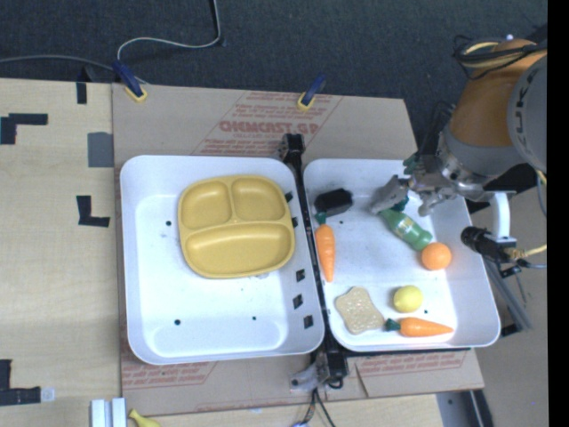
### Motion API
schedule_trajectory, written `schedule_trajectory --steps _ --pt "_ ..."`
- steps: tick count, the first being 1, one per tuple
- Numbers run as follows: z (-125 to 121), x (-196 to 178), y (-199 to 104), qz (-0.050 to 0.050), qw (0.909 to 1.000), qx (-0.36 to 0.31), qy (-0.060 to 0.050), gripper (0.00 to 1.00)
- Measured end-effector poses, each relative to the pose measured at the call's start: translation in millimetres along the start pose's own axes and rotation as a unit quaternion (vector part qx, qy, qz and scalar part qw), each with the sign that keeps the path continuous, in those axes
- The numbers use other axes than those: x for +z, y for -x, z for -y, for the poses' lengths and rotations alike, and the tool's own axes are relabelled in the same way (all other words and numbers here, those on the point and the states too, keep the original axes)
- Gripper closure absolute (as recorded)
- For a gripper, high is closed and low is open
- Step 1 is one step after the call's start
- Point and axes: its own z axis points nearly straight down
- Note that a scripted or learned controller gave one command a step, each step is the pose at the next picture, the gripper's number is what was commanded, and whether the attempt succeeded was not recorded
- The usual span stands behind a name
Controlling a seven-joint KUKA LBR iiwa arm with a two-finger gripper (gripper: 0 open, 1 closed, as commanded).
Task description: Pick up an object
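Camera view: looks down at a slant on the worktop (62, 238) and its two white bins side by side.
Left bin (147, 327): holds a yellow divided plate (236, 224), lying flat toward the bin's far half.
Right bin (471, 314): holds a black object (332, 200) near the far left corner, a carrot (325, 251) along the left wall, a slice of bread (358, 310), a yellow lemon (408, 298), a second carrot (423, 328) at the near edge, an orange (436, 256) and a green bottle (406, 228).
Arm: reaches in from the right, its orange band over the right bin's far right corner.
End effector (411, 196): fingers spread, one to the left and one to the right, poised above the upper end of the green bottle; nothing sits between them.
Likely target: the green bottle, lying tilted on the bin floor just beside the orange.
Done: as I judge it, only the approach; every item lies in a bin.
Left: lowering around the bottle, closing on it and lifting it clear.
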Motion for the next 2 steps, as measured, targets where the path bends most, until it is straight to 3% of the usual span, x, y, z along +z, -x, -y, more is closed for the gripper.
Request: schedule_trajectory --steps 1,2 --pt "-18 98 22 0.001 1.0 0.001 0.001 0.0" --pt "-53 111 -24 0.005 1.0 0.0 -0.008 0.0"
